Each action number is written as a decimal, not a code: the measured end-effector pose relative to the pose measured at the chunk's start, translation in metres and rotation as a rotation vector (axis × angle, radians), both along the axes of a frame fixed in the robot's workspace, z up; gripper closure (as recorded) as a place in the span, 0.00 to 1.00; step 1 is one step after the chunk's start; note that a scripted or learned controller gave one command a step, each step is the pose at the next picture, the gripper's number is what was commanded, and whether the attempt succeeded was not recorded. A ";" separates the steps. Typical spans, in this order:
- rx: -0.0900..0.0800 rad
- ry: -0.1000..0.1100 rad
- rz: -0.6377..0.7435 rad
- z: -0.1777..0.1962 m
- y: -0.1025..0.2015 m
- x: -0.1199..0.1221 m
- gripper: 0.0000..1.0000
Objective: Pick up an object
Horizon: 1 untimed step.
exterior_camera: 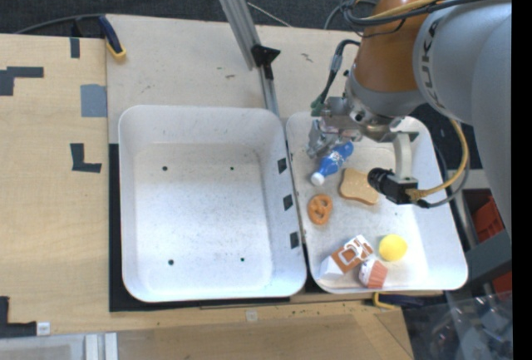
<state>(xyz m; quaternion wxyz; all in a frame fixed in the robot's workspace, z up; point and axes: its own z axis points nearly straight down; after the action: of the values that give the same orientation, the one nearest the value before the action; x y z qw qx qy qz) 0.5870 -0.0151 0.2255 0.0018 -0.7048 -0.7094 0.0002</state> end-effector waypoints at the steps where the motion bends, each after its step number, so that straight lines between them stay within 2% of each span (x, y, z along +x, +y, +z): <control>1: 0.000 0.000 0.000 0.008 0.049 -0.018 1.00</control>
<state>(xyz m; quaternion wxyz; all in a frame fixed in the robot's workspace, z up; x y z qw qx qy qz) 0.5691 0.0334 0.2331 0.0019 -0.7047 -0.7095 0.0004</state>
